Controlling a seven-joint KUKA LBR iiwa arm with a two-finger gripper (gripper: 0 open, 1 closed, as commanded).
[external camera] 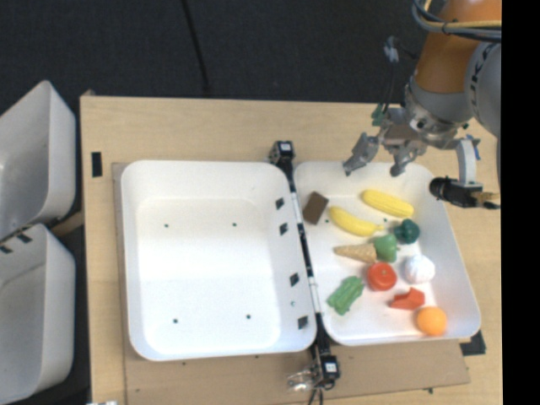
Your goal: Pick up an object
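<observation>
Hand (376, 164) hangs over the far edge of the right bin (462, 287), its 2 fingers spread apart, nothing between them. Closest pick looks like the corn cob (387, 202), lying just nearer and slightly right of the hand, clear of it. Its long axis runs left-far to right-near, roughly parallel with the banana (352, 221) just beside it. My read: a short drop toward the near side, fingers straddling the cob's short axis.

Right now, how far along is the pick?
Done: the end effector is over the right bin's far edge, fingers spread. In hand: nothing between them. Left: descend and grasp an item; corn and banana lie nearest, all toys on the bin floor.
</observation>
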